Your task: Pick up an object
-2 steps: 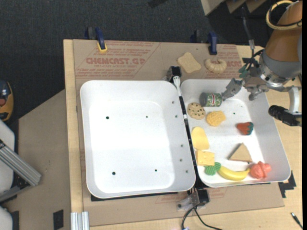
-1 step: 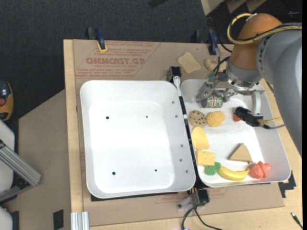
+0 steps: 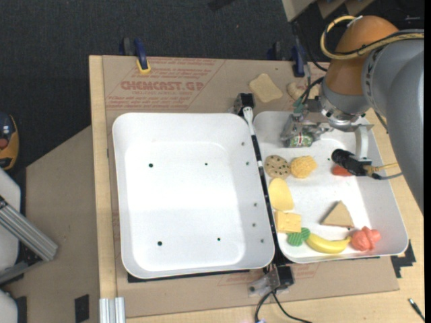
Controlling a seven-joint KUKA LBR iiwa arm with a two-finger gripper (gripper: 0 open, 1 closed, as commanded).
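Camera view shows the grey two-finger gripper (image 3: 298, 134) low in the right white bin (image 3: 384, 200), just above the round brown cookie (image 3: 275, 165), maybe reaching to grab; I cannot tell its grip, so next it must close and lift.

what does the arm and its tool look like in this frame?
The arm is a thick, rounded grey body with a glossy orange band above the wrist. A thin yellowish cable loops around the orange section. Below sits a silvery flange, then the tool, a small, dark metallic two-finger unit with greenish details. No readable markings show.
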